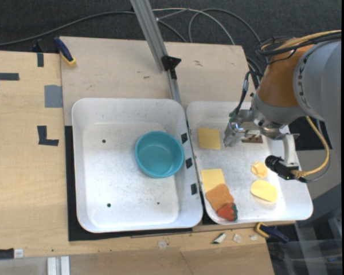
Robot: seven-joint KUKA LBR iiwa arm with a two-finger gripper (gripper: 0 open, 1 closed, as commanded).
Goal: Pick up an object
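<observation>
Nearest the lens, small white scraps [236, 238] lay on the tabletop [132, 251], too tiny to identify. My jaws [235, 135] hung low over the right white bin [292, 211], beside a pale yellow square block [208, 138]; their spread I could not tell. My grey arm [309, 79] reached in from the right, partly cut off. A teal bowl [159, 154] sat in the left bin [92, 153].

No readable text, labels, brands or numbers anywhere. Grey and black tape patches on the worktop [23, 153] carry no lettering. Both white bins [92, 211] are unmarked, and so is the arm housing [321, 79].
</observation>
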